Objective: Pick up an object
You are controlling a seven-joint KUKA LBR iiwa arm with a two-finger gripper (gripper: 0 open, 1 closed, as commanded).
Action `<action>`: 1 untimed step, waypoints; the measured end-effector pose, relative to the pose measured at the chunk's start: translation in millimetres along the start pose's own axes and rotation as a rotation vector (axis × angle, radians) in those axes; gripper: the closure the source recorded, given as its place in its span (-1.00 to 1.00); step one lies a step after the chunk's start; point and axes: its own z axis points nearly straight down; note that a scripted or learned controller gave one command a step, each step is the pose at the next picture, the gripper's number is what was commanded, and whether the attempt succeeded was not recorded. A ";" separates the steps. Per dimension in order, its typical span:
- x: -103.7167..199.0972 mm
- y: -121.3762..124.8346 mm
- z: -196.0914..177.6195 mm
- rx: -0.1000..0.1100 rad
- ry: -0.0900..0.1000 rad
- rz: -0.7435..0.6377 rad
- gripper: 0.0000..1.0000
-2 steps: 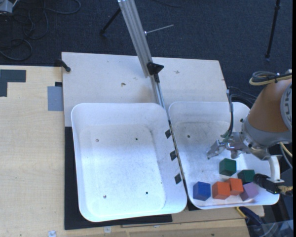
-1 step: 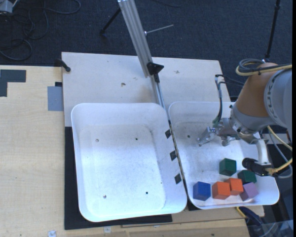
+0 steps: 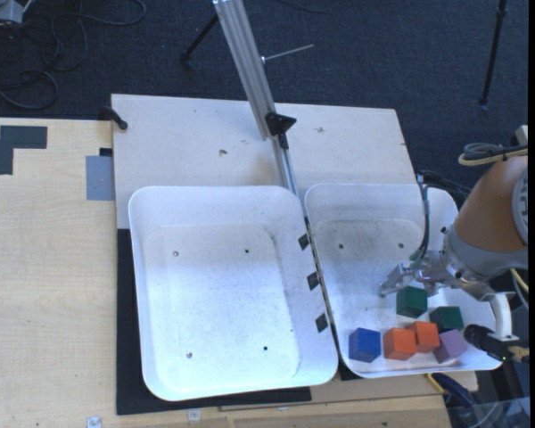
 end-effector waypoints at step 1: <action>-10.4 -19.0 0.1 0.000 0.001 -0.003 -1.00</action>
